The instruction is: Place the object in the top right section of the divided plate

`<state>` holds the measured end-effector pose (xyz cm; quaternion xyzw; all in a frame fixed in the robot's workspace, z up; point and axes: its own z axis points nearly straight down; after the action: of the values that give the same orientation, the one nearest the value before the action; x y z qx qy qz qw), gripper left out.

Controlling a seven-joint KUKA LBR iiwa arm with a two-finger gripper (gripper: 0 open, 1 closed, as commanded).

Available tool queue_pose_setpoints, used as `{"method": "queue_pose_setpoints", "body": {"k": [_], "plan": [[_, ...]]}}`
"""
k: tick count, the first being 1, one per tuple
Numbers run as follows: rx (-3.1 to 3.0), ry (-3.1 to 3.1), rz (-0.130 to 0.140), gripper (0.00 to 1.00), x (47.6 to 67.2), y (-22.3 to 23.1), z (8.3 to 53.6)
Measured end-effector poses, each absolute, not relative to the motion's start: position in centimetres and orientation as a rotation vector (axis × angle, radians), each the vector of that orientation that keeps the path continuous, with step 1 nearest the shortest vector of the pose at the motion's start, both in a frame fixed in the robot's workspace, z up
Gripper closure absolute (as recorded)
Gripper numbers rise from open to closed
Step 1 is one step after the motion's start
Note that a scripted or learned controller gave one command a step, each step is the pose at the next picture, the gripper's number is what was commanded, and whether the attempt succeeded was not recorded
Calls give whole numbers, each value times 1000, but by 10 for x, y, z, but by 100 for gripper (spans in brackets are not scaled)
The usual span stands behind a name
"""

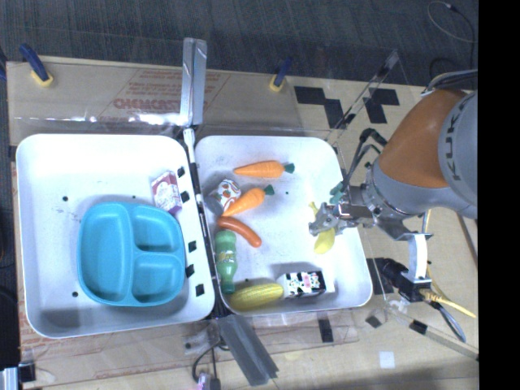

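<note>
Turquoise divided plate (130, 254) is lying in the left bin (49, 157), its 3 sections showing bare plastic. A small purple-and-white packet (166, 192) is lying just beside the plate's upper right edge.

The hand (325, 219) is hanging low over the right side of the right bin (313, 149), with the grey arm (426, 165) reaching in from the right. A small yellow object (324, 241), lemon-like, is sitting directly under the fingertips; whether it is clamped or merely beneath them, I cannot tell, nor whether the fingers are apart.

The right bin is also holding 2 carrots (262, 169) (246, 201), a round printed toy (227, 192), a red sausage (238, 230), a green bottle (225, 262), a yellow corn cob (256, 294) and a black-and-white carton (303, 283).

2 blue clamps (36, 63) (280, 75) are gripping the counter's far edge.
</note>
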<state>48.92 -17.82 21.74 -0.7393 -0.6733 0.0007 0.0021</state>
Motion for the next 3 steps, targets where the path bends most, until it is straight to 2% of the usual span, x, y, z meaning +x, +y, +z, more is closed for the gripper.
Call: {"method": "queue_pose_setpoints", "body": {"k": [1, 2, 3], "plan": [[-2292, -2146, 2, 100, 526, -160, 282], [-1973, -2439, 4, 100, 502, -76, 236], [-1769, -2592, 4, 100, 476, -11, 236]]}}
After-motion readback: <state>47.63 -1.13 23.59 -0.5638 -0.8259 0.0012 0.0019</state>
